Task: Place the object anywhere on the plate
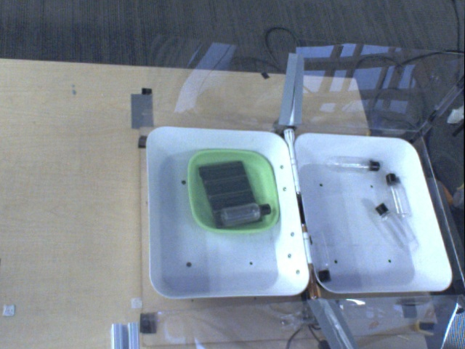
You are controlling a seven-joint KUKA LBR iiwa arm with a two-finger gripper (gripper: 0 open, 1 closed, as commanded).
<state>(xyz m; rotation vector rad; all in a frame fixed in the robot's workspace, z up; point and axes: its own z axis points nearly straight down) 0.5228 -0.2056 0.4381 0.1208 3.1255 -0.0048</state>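
One vial (243,214) already lies on the green plate (197,195), toward its five o'clock edge, beside a dark block (225,182). Placement looks done, by my judgement; three vials (398,198) wait in the right bin (349,271). Gripper state: cannot tell.

You see a light wooden bench (65,217) under the bins. Past its far edge lies a dark grey carpet floor (145,13).

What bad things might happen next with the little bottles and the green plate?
1. The bottle on the green plate lies on its side beside a dark block, so a nudge might roll it off.
2. The three bottles in the right bin are clear and thin against white, so a grab may well miss.
3. Two of them lie close together, so reaching for one could push the other away.
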